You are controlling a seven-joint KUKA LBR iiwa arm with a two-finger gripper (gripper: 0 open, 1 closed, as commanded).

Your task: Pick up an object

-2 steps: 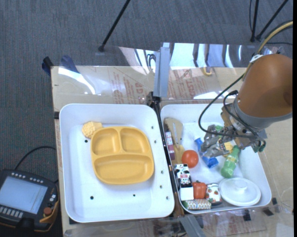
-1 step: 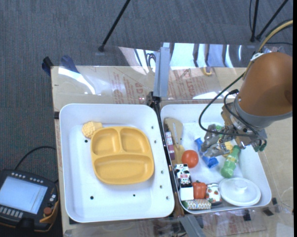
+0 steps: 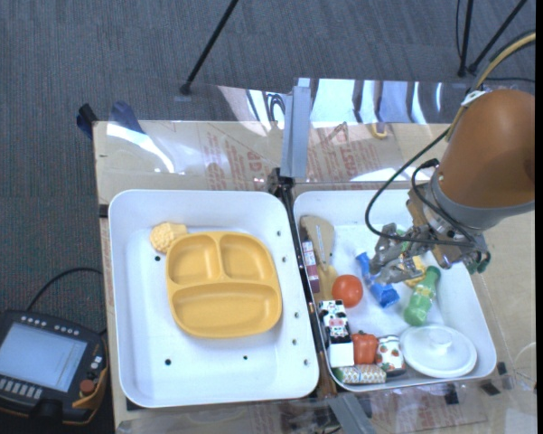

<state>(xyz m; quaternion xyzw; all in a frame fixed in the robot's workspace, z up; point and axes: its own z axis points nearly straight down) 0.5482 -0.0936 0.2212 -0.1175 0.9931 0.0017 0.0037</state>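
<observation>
1. Writing: red printed lettering is showing on the clear sheet over the brown cardboard bench top behind the bins; it is too faint to read.
2. Left shallow white bin: a yellow three-compartment plastic plate is lying flat in the middle, with a small pale yellow knobbly toy touching its upper left corner.
3. Right shallow white bin: it is holding a tan wooden spoon near the dividing wall, a round red-orange ball, a black-and-white patterned block, a small red pepper-like toy, a white round lid in the near right corner, a green plastic bottle, and a blue plastic piece.
4. Grey two-finger gripper: it is hanging low over the right bin, just above the blue piece and beside the green bottle; its finger spread and any hold cannot be told.
5. Obstruction: the arm's orange band is covering the bin's far right corner.
</observation>
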